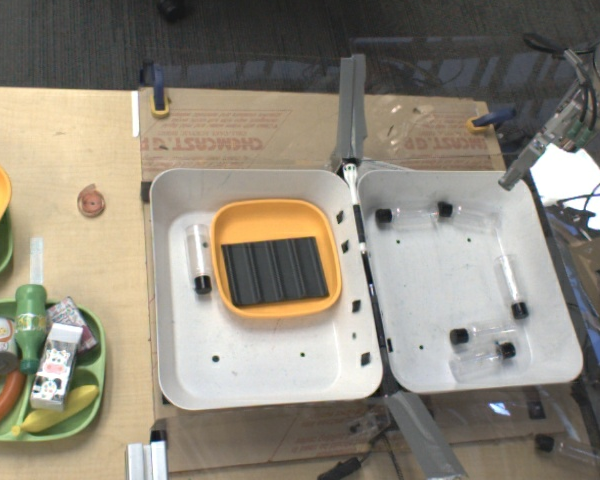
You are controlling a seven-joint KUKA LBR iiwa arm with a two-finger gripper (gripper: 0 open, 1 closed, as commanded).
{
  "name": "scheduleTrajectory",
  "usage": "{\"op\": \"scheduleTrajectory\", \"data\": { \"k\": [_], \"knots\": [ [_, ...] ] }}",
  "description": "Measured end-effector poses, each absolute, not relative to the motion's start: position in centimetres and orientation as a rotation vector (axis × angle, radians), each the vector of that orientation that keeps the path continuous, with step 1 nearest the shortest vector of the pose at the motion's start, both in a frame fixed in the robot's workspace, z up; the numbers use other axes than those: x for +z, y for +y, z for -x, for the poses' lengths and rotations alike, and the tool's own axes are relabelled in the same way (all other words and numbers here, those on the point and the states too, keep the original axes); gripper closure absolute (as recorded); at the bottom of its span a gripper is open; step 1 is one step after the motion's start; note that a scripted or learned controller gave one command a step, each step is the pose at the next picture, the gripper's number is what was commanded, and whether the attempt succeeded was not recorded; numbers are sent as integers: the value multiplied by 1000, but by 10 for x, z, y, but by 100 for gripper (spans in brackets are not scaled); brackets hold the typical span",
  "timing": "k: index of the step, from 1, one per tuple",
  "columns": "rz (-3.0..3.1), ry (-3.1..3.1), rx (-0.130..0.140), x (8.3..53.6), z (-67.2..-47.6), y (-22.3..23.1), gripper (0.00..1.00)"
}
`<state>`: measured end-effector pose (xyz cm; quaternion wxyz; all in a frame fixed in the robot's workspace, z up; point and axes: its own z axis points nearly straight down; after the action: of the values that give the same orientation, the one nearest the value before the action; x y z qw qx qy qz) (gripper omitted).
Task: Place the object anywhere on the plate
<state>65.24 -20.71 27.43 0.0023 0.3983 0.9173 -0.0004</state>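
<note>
We see a dark ribbed block [275, 271] lying flat on the yellow plate [230, 230], which sits in the left bin [180, 348]. So the block looks to be where it belongs already. A clear tube [197, 258] with a black cap lies just beside the plate. More clear tubes [509, 286] lie in the right bin [430, 363] (they are hard to see). The gripper [515, 175] hangs over the far right corner of that bin, holding nothing we can see; we cannot tell if it is apart or together. If the arm swings low across the bins, we think it could bump a tube or push the plate.
</note>
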Motion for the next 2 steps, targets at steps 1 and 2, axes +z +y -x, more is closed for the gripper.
{"op": "scheduleTrajectory", "data": {
  "k": [1, 2],
  "knots": [
    [-1294, 2857, 0, 280, -645, -222, 0],
    [-1262, 2876, -1, 271, -637, -221, 0]
  ]
}}
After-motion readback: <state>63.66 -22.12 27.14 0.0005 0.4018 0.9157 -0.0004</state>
